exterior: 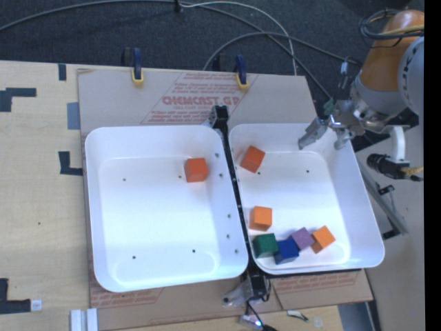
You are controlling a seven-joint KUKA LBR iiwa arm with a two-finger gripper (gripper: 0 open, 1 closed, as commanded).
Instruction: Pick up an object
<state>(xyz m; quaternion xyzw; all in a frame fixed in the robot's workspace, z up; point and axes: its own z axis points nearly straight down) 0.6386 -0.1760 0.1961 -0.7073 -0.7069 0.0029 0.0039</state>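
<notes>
Camera view, looking down at a slant. We see two white bins side by side on a cardboard sheet (pixel 200 98) that two clamps (pixel 137 71) hold at the bench's far edge.

Left bin (pixel 103 205): one orange block (pixel 196 169) lies on the floor near the far right corner, close to the divider (pixel 233 185) but apart from it.

Right bin (pixel 351 205): we count six blocks. An orange block (pixel 252 158), tilted on its corner, sits at the far left corner, just beside the divider. A second, paler orange block (pixel 260 217) lies by the left wall, about midway along it. Along the near edge we note a cluster: a green block (pixel 264 243) and a blue block (pixel 286 251) touching, a purple block (pixel 302 238) pressed against the blue one, and an orange block (pixel 322 238) just beside the purple, on its right.

The arm (pixel 389 61) reaches in from the right, its orange band above the wrist. The gripper (pixel 324 135) hangs over the far right corner of the right bin, at the rim. We see its two fingers (pixel 310 135) spread apart with nothing between them. It is well apart from every block; the nearest is the tilted orange one at the far left corner.

Cables (pixel 227 12) run across the dark floor beyond the bench.
</notes>
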